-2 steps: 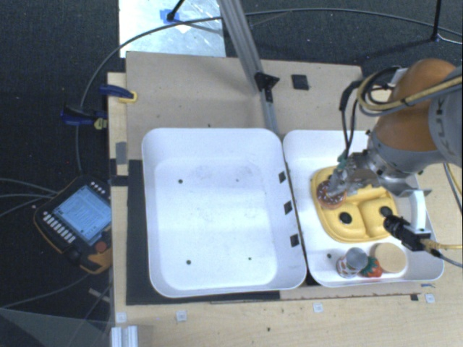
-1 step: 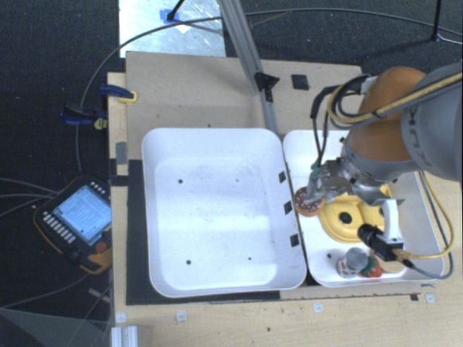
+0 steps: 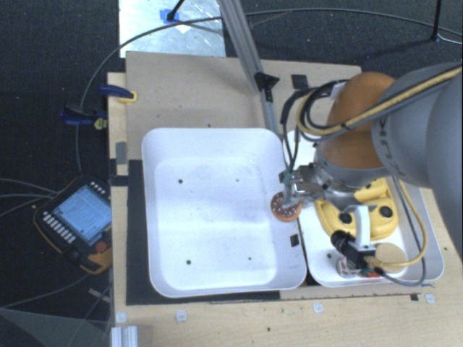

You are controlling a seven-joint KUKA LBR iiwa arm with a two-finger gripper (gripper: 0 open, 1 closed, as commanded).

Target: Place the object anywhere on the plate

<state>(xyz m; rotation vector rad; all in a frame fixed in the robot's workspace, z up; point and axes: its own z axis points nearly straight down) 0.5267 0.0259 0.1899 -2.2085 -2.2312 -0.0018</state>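
Where the two bins met, the gripper (image 3: 293, 186) hung just over their shared edge. A small round brown thing (image 3: 286, 207) sat right under it, on the right edge of the left bin (image 3: 148, 194). It was too small and blurred to tell if the gripper was open, closed, or holding that thing.

The grey arm (image 3: 412, 129) came in from the right and covered much of the right bin (image 3: 436, 266). Left of the gripper, the wide white floor of the left bin lay open, with a few dark dots on it. The bench (image 3: 188, 92) showed a bare brown strip behind the bins. A thin grey pole (image 3: 242, 38) slanted down to the back edge of the left bin, close to the gripper.

In the right bin lay a yellow thing (image 3: 380, 219), partly under the arm. A tan round shape (image 3: 392, 253) lay just in front of it. A small red and white thing (image 3: 352, 268) lay near the bin's front edge. Which of these was the plate could not be told.

Off the bench, on the dark floor to the left, lay a hand screen (image 3: 76, 219) with its cable.
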